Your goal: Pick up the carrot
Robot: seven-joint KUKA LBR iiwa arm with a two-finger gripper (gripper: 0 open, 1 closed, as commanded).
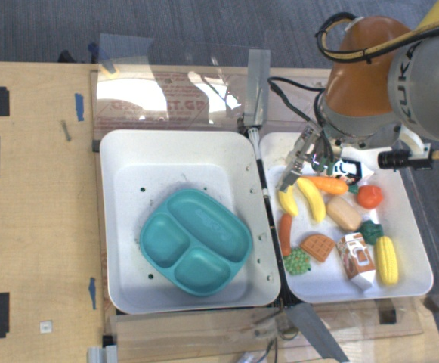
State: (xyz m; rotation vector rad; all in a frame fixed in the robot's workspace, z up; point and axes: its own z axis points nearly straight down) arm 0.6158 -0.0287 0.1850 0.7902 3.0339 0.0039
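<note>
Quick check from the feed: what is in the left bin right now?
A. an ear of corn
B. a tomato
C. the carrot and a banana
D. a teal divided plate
D: the teal divided plate lies in the left bin, while the carrot lies among the toy foods in the right bin, close under the tool.

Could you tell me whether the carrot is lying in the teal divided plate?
No, the carrot lies in the right bin among the other toy foods, while the teal plate sits in the left bin.
</note>
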